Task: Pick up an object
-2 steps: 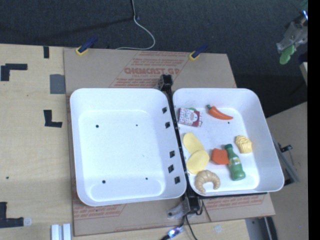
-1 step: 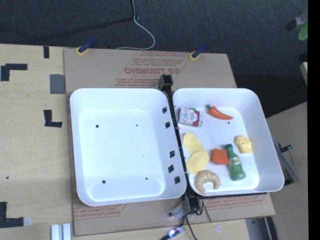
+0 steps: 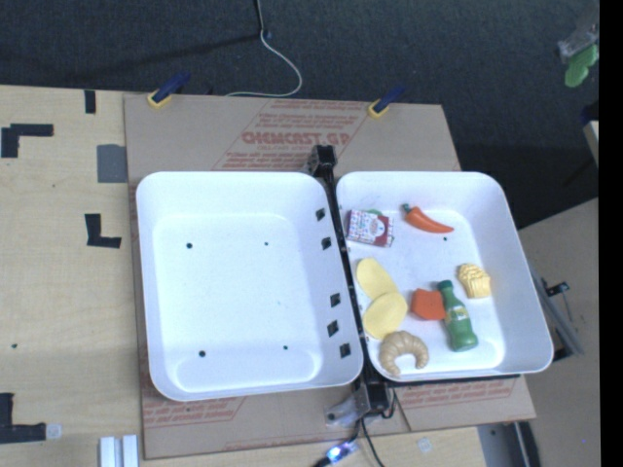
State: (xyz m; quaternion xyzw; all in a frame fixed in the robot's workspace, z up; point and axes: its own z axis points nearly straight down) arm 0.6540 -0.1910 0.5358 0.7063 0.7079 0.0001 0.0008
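Honestly, since I cannot tell the state of the pincer point(image 3: 577, 47) up at the far right edge, I would aim for the orange pepper point(image 3: 426, 221) lying near the back of the right bin point(image 3: 492, 239), clear of its neighbours, and descend across its narrow width.

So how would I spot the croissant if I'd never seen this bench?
Look in the white bin on the view's right, at its front edge. The croissant is the tan, curved pastry lying just below the yellow slices, left of the green bottle; nothing else there is crescent-shaped.
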